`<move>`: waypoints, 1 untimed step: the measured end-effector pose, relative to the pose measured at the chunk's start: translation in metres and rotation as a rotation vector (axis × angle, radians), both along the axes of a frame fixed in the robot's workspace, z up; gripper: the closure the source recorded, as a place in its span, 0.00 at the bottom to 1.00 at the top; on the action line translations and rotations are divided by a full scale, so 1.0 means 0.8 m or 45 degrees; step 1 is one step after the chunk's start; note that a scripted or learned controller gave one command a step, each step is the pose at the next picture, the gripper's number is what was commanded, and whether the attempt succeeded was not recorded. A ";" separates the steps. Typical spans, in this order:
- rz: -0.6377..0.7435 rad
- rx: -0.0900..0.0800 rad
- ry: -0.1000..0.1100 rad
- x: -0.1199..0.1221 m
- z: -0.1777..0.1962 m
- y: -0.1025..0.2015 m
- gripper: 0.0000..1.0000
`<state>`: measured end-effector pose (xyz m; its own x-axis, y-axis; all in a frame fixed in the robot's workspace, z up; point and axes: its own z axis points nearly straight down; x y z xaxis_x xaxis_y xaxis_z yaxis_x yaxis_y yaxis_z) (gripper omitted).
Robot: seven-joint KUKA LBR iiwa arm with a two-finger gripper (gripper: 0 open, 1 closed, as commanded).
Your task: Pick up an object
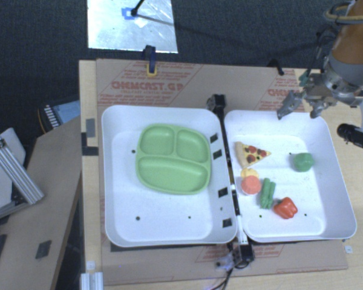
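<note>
In the left bin [118, 222] a green sectioned plate [172, 159] lies flat near the middle, with bare white floor all round it. Across the black hinged seam between the bins, the right bin [333, 222] holds the loose pieces: a pizza slice [252, 153] close to the seam, a round orange-pink piece [250, 183] just below it, a green bean pod [267, 193] beside that, a red pepper [285, 208] touching or nearly touching the pod's lower end, and a green round vegetable [302, 161] alone toward the right wall. These look like small, light, hard plastic play food, likely smooth and apt to skid or roll under a pinch. The green round vegetable seems the easiest pick, since open floor on every side leaves room for both fingers; a hold across its middle looks best. The cluster by the seam is tight, and fingers coming down there could nudge a neighbour. The gripper [302, 104] hangs above the far rim of the right bin, its two fingers spread apart with nothing between them, well apart from every piece. From there the way down into the bin's right half looks free, though the right wall sits near the chosen piece.
</note>
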<state>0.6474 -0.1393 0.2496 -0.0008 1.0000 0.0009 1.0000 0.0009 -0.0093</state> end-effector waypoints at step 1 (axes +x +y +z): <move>0.002 -0.002 -0.014 0.003 0.009 0.000 0.00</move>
<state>0.6496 -0.1391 0.2565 -0.0028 1.0000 -0.0008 1.0000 0.0028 0.0018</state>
